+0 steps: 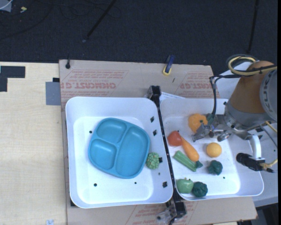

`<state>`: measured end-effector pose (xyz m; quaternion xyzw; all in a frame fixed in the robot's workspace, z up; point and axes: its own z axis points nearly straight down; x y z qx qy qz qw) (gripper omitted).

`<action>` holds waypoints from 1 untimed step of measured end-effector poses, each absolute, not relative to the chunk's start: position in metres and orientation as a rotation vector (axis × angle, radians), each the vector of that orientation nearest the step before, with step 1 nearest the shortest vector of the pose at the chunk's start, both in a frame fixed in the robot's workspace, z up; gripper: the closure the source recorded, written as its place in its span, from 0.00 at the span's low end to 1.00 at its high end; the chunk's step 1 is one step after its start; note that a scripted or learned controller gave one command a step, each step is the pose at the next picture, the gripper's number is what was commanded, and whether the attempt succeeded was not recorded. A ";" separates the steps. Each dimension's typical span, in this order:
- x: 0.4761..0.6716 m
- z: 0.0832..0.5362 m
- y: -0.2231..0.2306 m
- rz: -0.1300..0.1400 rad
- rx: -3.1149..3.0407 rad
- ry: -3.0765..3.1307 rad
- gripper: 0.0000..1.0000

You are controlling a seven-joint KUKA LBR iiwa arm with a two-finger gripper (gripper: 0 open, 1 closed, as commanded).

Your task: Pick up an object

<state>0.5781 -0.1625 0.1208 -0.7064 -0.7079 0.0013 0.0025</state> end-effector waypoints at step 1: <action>0.578 0.086 -0.160 0.004 -2.219 -2.218 0.00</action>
